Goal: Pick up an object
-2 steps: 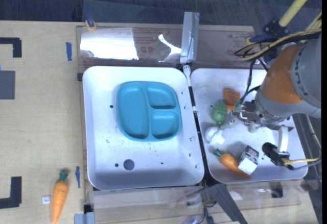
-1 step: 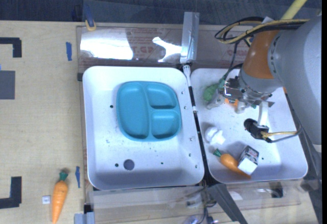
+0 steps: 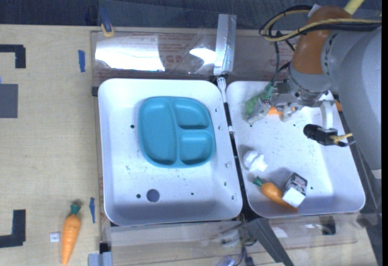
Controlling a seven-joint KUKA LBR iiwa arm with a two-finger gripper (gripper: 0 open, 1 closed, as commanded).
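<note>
Several candidates sit in the right bin (image 3: pixel 345 198): a carrot (image 3: pixel 271 191), a white piece (image 3: pixel 254 162), a small box (image 3: pixel 295 189). Your gripper (image 3: pixel 274 106) hangs over the far corner near a green object (image 3: pixel 254 104); I cannot tell its opening. Centre over one item before you descend.

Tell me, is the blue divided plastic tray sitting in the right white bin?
No, the blue divided plastic tray lies in the left white bin.
</note>
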